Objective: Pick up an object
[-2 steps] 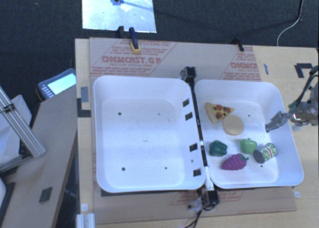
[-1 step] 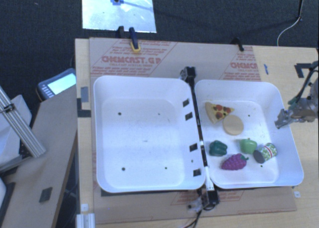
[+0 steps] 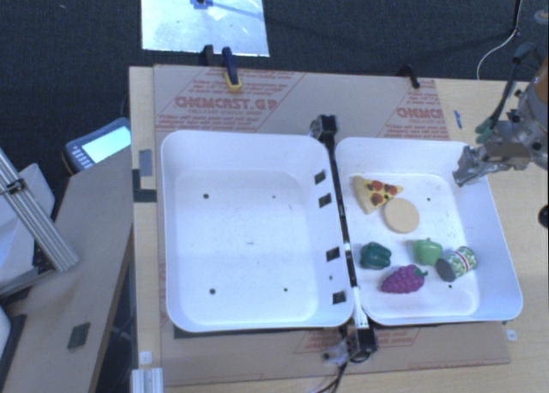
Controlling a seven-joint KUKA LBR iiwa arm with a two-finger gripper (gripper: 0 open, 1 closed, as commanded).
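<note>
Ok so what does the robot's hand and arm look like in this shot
At the view's right edge, the hand is a grey metal assembly with angular, blocky parts and a small teal-green patch near its top. Thin cables run up from it. A sliver of orange shows on the arm above.

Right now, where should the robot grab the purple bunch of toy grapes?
Probably across the narrow middle of the purple bunch of toy grapes, coming straight down. It lies flat in the right white bin, with a gap on each side, though the dark green toy pepper sits close.
</note>
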